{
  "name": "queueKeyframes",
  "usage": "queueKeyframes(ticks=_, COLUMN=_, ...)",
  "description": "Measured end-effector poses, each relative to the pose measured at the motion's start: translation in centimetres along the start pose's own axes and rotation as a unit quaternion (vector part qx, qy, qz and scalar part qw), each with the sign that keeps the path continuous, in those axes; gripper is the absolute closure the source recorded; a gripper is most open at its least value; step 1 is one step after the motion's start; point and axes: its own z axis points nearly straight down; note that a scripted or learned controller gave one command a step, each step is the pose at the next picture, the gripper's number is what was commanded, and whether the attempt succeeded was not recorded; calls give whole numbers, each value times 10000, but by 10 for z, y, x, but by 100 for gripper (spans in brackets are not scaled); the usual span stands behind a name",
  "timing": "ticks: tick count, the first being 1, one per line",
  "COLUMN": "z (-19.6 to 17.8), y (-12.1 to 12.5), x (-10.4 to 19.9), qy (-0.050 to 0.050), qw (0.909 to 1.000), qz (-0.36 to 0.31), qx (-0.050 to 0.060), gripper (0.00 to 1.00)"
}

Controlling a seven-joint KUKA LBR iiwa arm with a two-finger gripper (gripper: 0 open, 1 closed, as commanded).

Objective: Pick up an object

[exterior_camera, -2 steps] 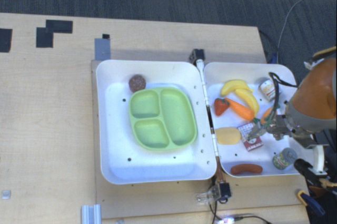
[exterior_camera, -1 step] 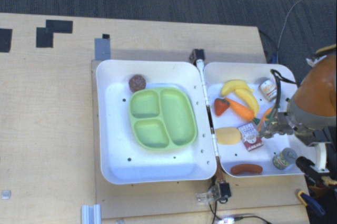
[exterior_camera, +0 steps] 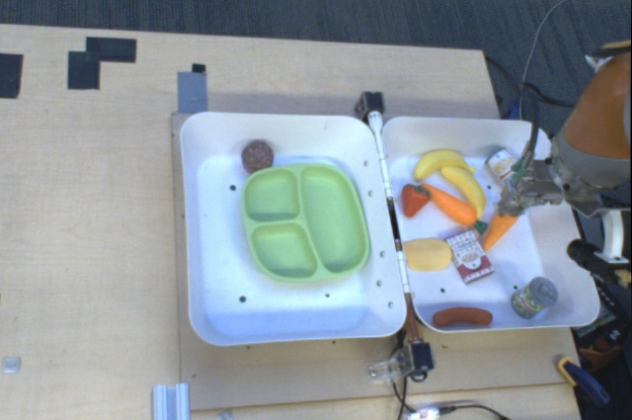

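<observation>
Toy carrot (exterior_camera: 501, 229) is lying in the right bin (exterior_camera: 568, 314), just below the gripper (exterior_camera: 517, 194); whether its fingers are parted, I cannot tell. Descending squarely over the carrot's middle looks wisest.

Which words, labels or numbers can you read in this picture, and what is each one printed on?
None can be read.
Red carton: white print on its face, too small and blurred to read.
Can: a label wraps it, blurred.
Small packet beside the gripper: markings too small to read.
Black patches on the bench: plain shapes, no text.
</observation>
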Motion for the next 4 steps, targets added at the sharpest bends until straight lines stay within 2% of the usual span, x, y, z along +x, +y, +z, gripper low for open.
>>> queueKeyframes(ticks=1, z=0, y=0, x=0, qy=3, qw=10000, qz=-1, qx=5, gripper=0)
queueKeyframes(ticks=2, z=-11, y=1, x=1, qy=-2, qw=10000, qz=-26, qx=-15, gripper=100)
queueKeyframes(ticks=3, z=-11, y=1, x=1, qy=-3, qw=10000, qz=-26, qx=-13, gripper=0)
queueKeyframes(ticks=4, z=-22, y=3, x=1, qy=-7, qw=10000, qz=-51, qx=-34, gripper=100)
